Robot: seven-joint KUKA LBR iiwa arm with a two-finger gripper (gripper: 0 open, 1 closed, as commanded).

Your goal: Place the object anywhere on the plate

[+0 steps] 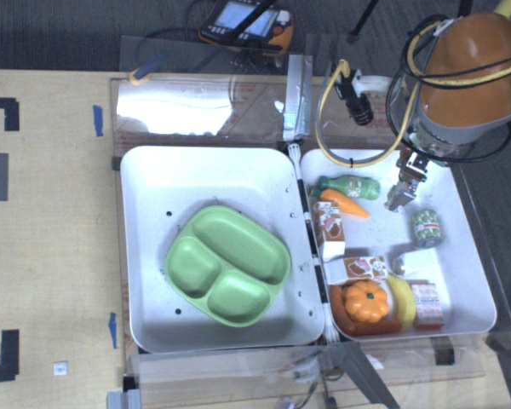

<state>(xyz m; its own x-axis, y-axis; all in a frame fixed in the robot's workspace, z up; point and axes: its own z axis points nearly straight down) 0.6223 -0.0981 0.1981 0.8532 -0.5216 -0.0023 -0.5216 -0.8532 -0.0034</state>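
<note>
A green divided plate (228,264) lies in the left white bin (145,177). The right bin (468,228) holds a green bottle (351,186), an orange carrot (344,203), a brown carton (328,226), a small green can (426,227), an orange pumpkin (366,302), a yellow banana (402,301) and small boxes (366,267). My gripper (406,183) hangs over the back of the right bin, right of the bottle and above the can. It is open with nothing between its fingers.
A metal divider (307,220) separates the two bins. A yellow cable (324,126) loops behind the right bin. A handheld controller (243,22) lies beyond the bench. The arm's orange band (468,66) sits above the right bin's back corner.
</note>
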